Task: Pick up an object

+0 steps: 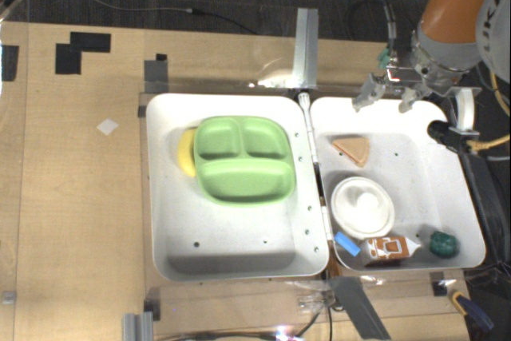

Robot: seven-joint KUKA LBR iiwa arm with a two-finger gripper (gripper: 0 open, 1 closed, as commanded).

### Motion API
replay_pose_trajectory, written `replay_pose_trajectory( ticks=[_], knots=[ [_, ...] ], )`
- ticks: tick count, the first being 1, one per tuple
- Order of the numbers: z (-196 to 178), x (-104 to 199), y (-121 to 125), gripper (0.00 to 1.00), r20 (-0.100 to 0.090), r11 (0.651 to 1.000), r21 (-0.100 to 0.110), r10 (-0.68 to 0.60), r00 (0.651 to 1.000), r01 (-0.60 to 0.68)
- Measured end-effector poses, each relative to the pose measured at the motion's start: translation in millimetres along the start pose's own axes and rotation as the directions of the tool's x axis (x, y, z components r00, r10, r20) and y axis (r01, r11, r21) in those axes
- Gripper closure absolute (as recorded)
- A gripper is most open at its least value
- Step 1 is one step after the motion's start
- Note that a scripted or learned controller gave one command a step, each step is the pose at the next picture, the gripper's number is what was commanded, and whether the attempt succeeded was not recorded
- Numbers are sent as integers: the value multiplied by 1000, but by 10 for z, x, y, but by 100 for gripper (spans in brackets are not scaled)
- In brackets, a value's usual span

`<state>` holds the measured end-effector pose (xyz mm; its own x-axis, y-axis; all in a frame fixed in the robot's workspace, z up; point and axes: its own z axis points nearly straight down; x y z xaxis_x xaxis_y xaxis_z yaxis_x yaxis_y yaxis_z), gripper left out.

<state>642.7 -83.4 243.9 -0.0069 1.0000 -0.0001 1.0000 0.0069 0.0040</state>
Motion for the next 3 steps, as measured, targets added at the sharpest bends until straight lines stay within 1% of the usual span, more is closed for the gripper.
replay_pose_trajectory(
  ticks=[1,2,3],
  knots=[
    [587,417,-284,0,0,997,1,-83,997,83],
    [1109,-235,-215,0,1,992,1,-124,992,124],
    [1569,-170,-125,0,1,980,-3,-199,980,199]
  ],
)
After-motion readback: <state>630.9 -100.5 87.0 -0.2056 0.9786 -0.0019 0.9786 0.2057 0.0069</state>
